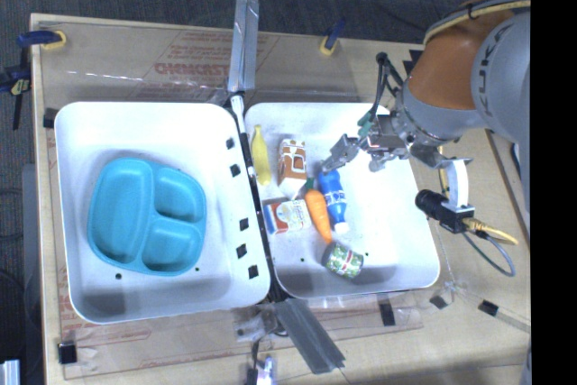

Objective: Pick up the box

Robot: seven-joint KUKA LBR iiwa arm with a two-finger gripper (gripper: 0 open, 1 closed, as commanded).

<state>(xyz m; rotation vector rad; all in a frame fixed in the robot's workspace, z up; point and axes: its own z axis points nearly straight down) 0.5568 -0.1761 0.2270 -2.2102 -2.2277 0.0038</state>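
Grey, orange-banded arm [469, 72] looms highest, its gripper [343, 151] hovering over the right white bin [406, 239]; finger state: cannot tell. Just left stands the small brown-and-white carton box [291, 161], untouched, probably the target.

Single fixed view from above the bench [117, 27], angled down at a slant, distant enough to take in both white bins: left bin [68, 140] and right bin [406, 230]. Arm [469, 59] entered from the frame's right, above the right bin.
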